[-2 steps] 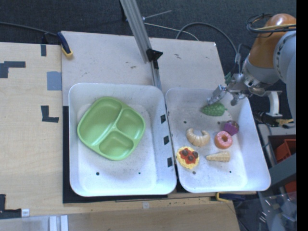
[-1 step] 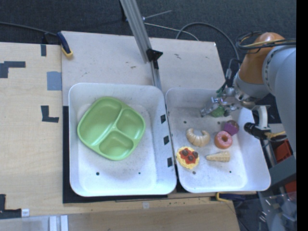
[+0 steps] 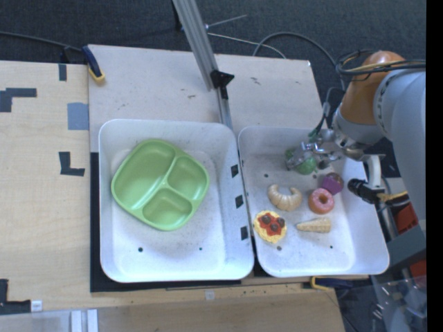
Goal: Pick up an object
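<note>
A pale wooden bench (image 3: 41, 185) is standing on dark carpet, seen from above at a slant, and it is bearing two shallow white bins side by side: the left bin (image 3: 118, 254) and the right bin (image 3: 367, 247). A slanted grey metal rail (image 3: 197, 37) is crossing the top of the scene and ending just above the gap between the bins.

The grey arm with the orange band (image 3: 363, 95) is reaching in from the right, bending down over the upper right part of the right bin. Its two-finger gripper (image 3: 313, 151) is hanging low at the bin's upper middle, directly over a small green object (image 3: 301, 162) that is lying under its tip. Whether the jaws are spread or closed, and whether they are touching the green object, cannot be told from here.

In the right bin six small items are lying: the green object, one purple rounded piece (image 3: 331, 183) just beside the gripper, one pink ring doughnut (image 3: 321, 200) touching the purple piece, one tan croissant (image 3: 285, 197), one pale cone-shaped wedge (image 3: 314, 225), and one round yellow tart with red topping (image 3: 270, 226).

In the left bin one light green divided plastic plate (image 3: 160, 184) with three compartments is lying flat.
</note>
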{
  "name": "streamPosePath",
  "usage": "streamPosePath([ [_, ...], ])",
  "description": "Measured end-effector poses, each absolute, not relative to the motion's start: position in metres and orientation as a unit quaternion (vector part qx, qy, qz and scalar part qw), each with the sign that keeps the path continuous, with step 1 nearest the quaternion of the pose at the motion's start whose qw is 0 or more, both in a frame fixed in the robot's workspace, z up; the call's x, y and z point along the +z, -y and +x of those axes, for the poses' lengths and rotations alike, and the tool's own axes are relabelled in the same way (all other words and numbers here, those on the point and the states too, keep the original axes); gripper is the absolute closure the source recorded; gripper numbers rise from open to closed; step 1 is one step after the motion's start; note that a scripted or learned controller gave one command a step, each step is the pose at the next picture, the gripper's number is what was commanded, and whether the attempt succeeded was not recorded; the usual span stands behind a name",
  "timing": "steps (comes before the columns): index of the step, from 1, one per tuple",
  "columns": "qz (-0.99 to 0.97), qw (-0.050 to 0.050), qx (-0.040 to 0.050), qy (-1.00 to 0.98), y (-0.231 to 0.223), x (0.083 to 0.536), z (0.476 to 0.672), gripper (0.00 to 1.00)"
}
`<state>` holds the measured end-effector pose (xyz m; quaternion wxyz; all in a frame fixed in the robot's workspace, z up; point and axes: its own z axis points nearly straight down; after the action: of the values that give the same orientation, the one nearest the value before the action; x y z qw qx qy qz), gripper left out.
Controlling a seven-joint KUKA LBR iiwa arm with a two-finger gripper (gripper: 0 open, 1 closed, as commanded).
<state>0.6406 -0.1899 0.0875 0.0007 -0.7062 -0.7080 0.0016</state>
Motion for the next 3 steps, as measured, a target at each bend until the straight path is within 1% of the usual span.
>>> streamPosePath([
  [1, -0.706, 0.000, 0.0015, 0.709, 0.189, 0.098, 0.641, 1.00],
  [2, -0.706, -0.002, -0.0014, 0.708, 0.186, 0.160, 0.637, 1.00],
  [3, -0.706, -0.001, -0.0009, 0.708, 0.182, 0.204, 0.635, 1.00],
])
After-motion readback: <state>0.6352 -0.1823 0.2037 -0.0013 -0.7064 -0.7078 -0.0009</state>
